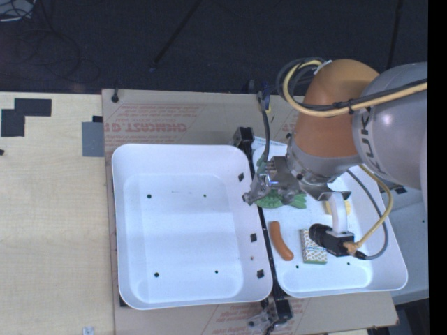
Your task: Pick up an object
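Tool (264, 187) of mine, grip state I cannot tell, hangs over the flat green plastic piece (283, 200) in the right glossy white bin (391, 274) on the pale wooden table (49, 222).

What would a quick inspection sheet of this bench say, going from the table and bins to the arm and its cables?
Surface: pale wooden bench under a cardboard sheet bearing two white bins.
Job's things: in the right bin, an orange sausage-shaped item, a green item and a small patterned block.
Clutter: left bin, nothing seen.
Grippers: gripper low over the green item at the right bin's left edge; hold not confirmed.
Cables: yellow cable looping over the arm; black cable beside it.
Surroundings: dark floor with cords.
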Robot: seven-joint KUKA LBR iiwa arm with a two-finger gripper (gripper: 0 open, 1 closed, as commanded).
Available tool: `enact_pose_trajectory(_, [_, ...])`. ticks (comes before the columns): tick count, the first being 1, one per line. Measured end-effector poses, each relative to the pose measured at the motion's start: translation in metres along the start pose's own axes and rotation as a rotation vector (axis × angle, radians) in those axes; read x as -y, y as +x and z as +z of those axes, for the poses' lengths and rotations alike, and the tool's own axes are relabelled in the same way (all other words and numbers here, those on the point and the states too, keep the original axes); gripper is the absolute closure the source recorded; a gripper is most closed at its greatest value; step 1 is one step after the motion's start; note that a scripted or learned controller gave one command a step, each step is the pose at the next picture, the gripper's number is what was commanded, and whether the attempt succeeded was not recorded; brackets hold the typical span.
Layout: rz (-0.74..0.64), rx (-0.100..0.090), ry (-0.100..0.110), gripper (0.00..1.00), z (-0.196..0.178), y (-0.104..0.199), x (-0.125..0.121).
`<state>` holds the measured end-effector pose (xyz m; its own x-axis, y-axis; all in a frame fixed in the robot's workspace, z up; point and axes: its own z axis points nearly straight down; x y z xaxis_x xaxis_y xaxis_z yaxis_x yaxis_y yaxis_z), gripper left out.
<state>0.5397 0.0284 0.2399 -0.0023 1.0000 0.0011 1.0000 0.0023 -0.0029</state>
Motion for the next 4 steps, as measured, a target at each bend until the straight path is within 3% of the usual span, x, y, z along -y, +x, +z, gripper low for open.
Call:
enact_pose_trajectory(1, [-0.004,0.001,-0.001,1.00,-0.020,0.088,-0.003])
enact_pose_trajectory(2, [0.011,0.005,-0.011,1.00,-0.107,-0.020,-0.039])
enact_pose_trajectory(3, [0.007,0.001,0.010,1.00,-0.031,-0.054,0.025])
enact_pose_trajectory(4, [-0.003,0.001,-0.007,1.00,-0.069,-0.004,-0.046])
